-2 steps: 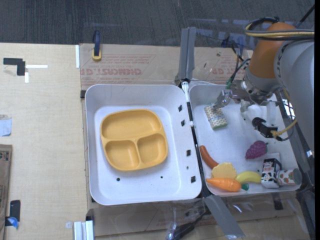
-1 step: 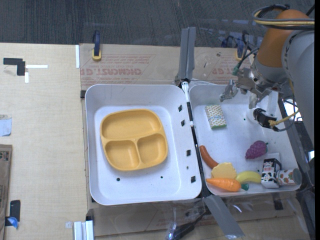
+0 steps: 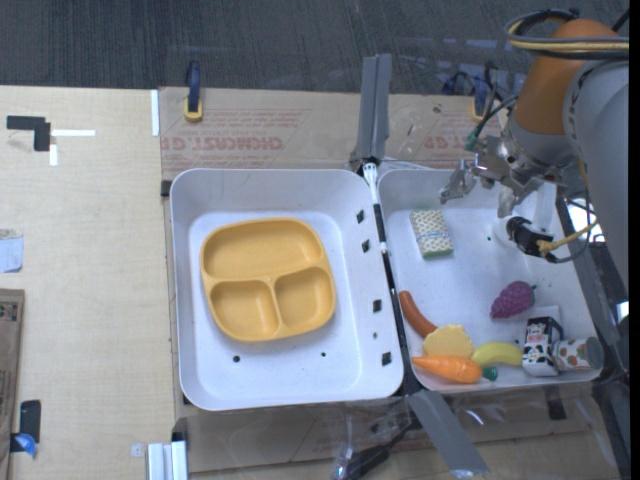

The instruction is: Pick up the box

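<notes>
A small flat box with a green-and-white pattern [image 3: 431,233] lies in the right bin [image 3: 470,268], near its far left side. A second small carton with black-and-white patches [image 3: 540,345] stands at the bin's near right corner. My gripper [image 3: 482,192] hangs over the far edge of the right bin, to the right of and beyond the patterned box and apart from it. Its fingers [image 3: 456,187] are spread open with nothing between them.
The right bin also holds purple grapes [image 3: 512,299], a hot dog [image 3: 416,313], a yellow piece [image 3: 447,341], a carrot [image 3: 451,369], a banana [image 3: 497,353] and a small can [image 3: 574,354]. A yellow divided plate [image 3: 267,278] lies in the left bin [image 3: 200,348].
</notes>
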Available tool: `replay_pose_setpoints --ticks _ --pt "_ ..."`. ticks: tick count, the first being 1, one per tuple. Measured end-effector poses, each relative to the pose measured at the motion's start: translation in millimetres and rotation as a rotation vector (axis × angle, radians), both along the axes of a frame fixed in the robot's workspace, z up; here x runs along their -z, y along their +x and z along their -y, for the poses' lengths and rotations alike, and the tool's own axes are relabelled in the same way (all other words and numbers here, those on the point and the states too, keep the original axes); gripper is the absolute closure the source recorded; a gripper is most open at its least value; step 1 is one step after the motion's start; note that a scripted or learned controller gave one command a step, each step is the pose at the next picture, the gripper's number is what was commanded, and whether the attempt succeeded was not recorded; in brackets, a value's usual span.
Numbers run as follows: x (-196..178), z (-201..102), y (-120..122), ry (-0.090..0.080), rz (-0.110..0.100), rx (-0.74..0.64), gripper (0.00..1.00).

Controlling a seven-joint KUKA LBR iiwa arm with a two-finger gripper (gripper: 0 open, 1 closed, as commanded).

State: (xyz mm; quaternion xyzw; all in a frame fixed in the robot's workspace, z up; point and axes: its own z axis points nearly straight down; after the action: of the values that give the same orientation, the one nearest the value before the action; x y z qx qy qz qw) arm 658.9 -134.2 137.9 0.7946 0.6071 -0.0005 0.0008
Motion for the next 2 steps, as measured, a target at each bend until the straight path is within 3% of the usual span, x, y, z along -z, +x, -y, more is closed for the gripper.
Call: replay_pose_setpoints --ticks 1,2 --pt "41.4 -23.4 -18.4 -0.001 0.006 0.005 0.0" --pt "40.9 -26.1 -32.6 0.002 0.01 0.103 0.0"
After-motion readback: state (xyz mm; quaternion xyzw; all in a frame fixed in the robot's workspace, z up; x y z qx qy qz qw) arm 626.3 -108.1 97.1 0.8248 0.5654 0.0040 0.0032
